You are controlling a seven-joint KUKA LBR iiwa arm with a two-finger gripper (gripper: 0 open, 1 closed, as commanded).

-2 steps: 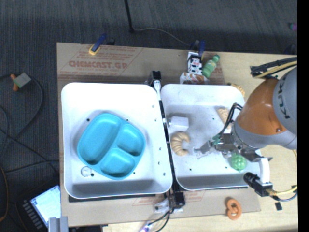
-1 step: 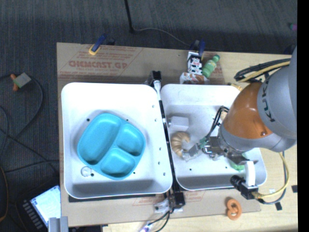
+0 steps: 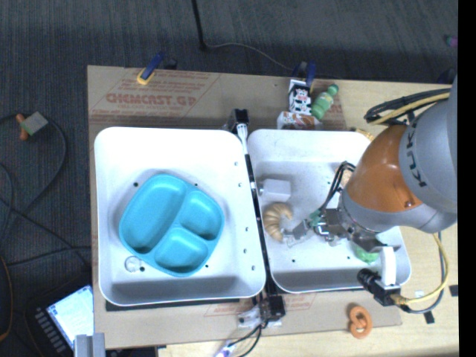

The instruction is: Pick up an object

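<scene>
My gripper (image 3: 316, 225) hangs low in the right bin (image 3: 297, 151), under the orange wrist band, with its fingers near the bin floor. Just left of it lies a tan, ridged croissant-like toy (image 3: 277, 219). A small white block (image 3: 274, 189) rests above that toy. A green object (image 3: 364, 255) peeks out from under the arm at the bin's lower right. Nothing shows between the fingers, and the arm hides much of the bin's right half.
The left bin (image 3: 111, 155) holds a blue divided tray (image 3: 172, 222). Behind the bins on the bench stand a small toy figure and a green item (image 3: 309, 103). An orange ring (image 3: 360, 319) lies on the bench in front of the right bin.
</scene>
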